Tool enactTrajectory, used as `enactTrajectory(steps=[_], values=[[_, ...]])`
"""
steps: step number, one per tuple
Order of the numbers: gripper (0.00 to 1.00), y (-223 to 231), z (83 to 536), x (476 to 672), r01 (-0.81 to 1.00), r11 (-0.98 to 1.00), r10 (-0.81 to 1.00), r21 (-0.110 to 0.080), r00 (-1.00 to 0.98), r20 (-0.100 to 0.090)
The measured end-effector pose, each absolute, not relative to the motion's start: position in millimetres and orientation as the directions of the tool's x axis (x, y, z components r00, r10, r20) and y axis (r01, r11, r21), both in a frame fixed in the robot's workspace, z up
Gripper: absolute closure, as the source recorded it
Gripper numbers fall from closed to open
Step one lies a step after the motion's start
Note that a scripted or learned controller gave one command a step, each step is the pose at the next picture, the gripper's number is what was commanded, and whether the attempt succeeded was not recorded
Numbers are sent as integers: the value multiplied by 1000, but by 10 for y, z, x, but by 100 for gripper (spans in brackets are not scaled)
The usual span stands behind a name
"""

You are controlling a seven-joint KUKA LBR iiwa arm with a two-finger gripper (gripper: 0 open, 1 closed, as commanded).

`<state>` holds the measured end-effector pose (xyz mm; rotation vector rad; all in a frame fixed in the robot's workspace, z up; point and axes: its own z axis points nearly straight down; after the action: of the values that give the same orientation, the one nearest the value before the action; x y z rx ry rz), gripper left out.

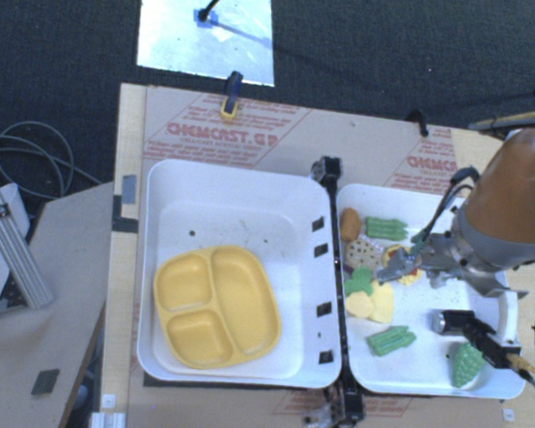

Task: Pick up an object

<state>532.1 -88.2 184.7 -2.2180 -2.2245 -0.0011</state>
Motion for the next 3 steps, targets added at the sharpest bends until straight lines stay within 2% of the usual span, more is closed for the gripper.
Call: enactTrajectory(steps=[1,2,3], values=[[0,-1157,831,5817,1000,1,1000,5,-1,0],[0,-1126,892,6478,1000,7,1000,10,-7,-2],[0,-621,3796,6391,1000,9,1000,20,-9,-1]])
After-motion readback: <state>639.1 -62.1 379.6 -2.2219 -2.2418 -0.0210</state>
